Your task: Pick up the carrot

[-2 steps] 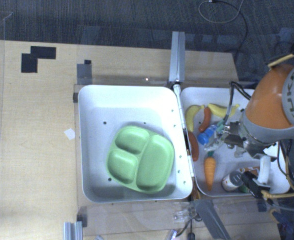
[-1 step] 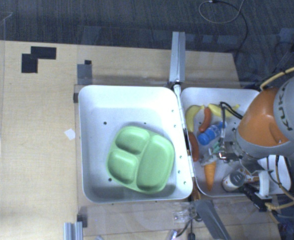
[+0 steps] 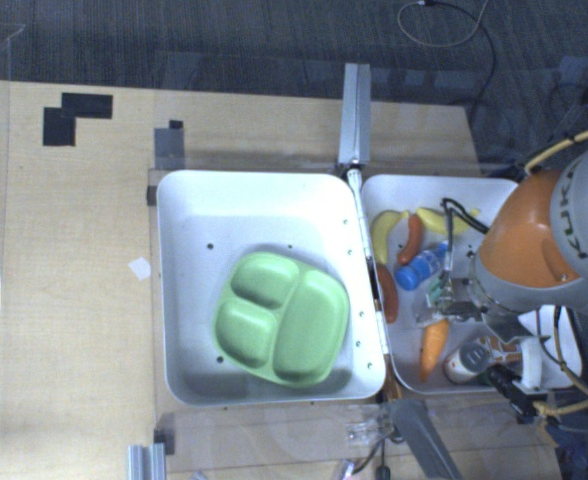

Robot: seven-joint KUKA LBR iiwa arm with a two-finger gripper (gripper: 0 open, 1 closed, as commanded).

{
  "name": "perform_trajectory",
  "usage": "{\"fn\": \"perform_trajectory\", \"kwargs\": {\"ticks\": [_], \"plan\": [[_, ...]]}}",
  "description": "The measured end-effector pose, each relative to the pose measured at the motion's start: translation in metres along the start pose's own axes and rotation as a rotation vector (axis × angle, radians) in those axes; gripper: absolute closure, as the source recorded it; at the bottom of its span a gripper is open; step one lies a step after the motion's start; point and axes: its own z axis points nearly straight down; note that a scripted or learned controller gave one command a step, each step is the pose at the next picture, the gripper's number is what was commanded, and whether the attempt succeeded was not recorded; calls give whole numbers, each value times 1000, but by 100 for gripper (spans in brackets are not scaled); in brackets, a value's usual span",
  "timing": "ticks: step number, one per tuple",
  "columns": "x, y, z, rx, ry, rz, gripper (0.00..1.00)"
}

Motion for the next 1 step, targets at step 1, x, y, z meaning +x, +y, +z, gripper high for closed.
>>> {"fn": "perform_trajectory", "kwargs": {"ticks": [1], "plan": [[43, 0, -80, 3, -1, 374, 100]]}}
